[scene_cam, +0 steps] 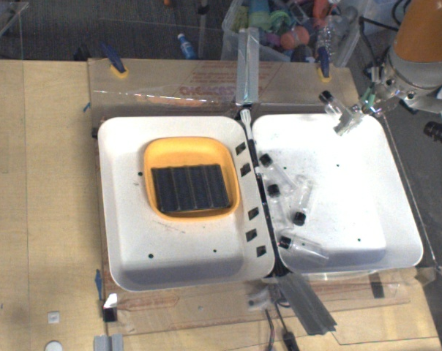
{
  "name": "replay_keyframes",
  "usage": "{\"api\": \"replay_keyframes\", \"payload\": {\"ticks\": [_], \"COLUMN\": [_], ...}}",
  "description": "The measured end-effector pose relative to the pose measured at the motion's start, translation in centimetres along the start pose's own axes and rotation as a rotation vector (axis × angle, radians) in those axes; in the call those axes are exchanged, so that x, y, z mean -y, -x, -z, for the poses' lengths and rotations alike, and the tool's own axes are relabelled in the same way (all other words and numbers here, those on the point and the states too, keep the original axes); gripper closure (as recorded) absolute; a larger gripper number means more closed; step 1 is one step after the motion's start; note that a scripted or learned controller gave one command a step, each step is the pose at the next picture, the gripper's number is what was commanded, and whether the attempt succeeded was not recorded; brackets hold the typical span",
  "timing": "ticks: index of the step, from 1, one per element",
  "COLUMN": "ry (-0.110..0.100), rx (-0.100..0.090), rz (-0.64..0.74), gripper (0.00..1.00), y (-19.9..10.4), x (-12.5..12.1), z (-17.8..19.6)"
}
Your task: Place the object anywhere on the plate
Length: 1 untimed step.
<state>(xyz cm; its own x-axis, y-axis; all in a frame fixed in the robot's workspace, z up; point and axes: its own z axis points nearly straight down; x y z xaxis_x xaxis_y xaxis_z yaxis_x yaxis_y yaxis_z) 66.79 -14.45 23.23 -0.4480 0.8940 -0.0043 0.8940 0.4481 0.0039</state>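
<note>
Clear plastic vials with black caps [293, 196] lie scattered in the right white bin [367, 189] I watch. The square orange plate [190, 177] sits left. Gripper [353, 115] hovers top right; I cannot tell its state.

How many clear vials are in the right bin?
4, possibly more: upper, middle, lower and bottom, all along the right bin's left side; transparency makes counting unsure.

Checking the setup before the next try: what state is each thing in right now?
Orange plate: lying flat in the left bin, a dark ribbed insert on it.
Clear vials with black caps: lying loose on their sides in the right bin, none on the plate.
Gripper: raised over the right bin's far edge.
</note>
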Motion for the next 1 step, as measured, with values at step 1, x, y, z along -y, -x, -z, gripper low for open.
{"api": "replay_keyframes", "payload": {"ticks": [1], "ry": [0.001], "rx": [0.0], "rz": [0.174], "gripper": [1.0], "y": [-0.36], "x": [-0.21], "z": [1.17]}}
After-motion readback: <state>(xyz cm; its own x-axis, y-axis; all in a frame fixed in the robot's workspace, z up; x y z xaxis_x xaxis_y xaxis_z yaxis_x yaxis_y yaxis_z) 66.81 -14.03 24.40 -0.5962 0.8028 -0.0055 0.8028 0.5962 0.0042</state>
